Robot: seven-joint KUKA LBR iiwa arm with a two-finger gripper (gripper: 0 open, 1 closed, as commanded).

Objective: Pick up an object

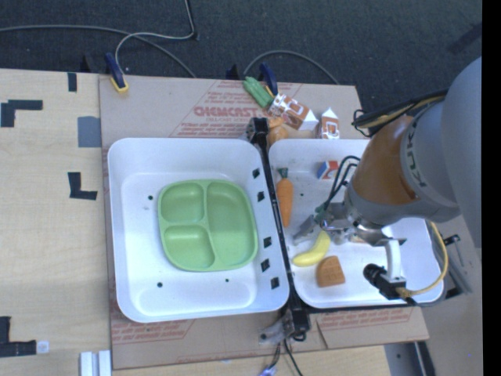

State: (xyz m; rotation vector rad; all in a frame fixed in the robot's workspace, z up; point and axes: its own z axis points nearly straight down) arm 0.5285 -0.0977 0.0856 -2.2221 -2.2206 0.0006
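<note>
Hand (pixel 322 224) over right bin (pixel 419 282), grip state indiscernible; banana (pixel 312 252) just below toward front edge, long axis diagonal.

So the arm (pixel 454 131) is looking pretty chunky from up here, big rounded grey shell, smooth and kind of matte. Above the wrist it's wearing a fat orange band (pixel 383 163) that's catching the light. Black cables (pixel 342 180) are looping along the side, plus a yellow one (pixel 437 276) curling by a white bracket (pixel 394 258). The gripper (pixel 313 224) end is showing dull metal bits.
</note>
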